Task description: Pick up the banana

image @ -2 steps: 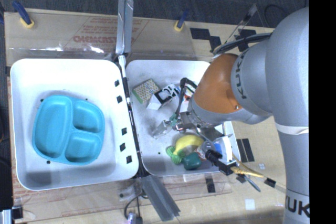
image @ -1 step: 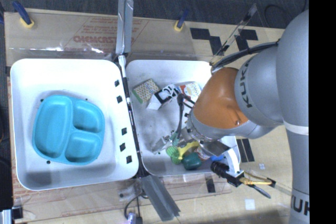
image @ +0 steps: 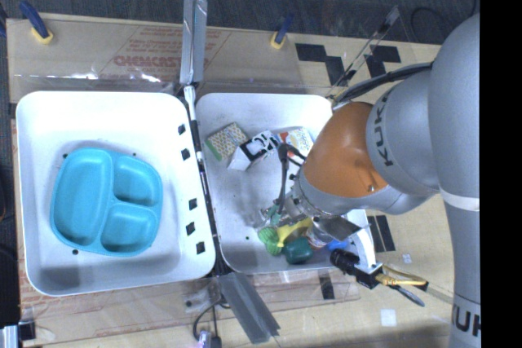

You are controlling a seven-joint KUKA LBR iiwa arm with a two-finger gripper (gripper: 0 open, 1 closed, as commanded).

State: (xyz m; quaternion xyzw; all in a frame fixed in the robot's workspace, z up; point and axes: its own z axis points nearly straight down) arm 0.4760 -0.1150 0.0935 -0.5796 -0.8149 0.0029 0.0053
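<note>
The fingers are low in the right bin, hidden under the orange wrist, so I cannot tell if they are spread or pressed together. The arm is lowered here, I judge, to reach the pile at the bin's 5 o'clock corner. The banana lies just beside them, toward 6 o'clock, between green toys. The blue divided tray rests in the left bin, at 9 o'clock.

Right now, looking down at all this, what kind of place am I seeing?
Probably a robotics lab's test bench. A big grey and orange robot arm reaches over two white bins; one holds a blue divided tray, the other small toys, a banana among them. Clamps pin down cardboard beneath.
</note>
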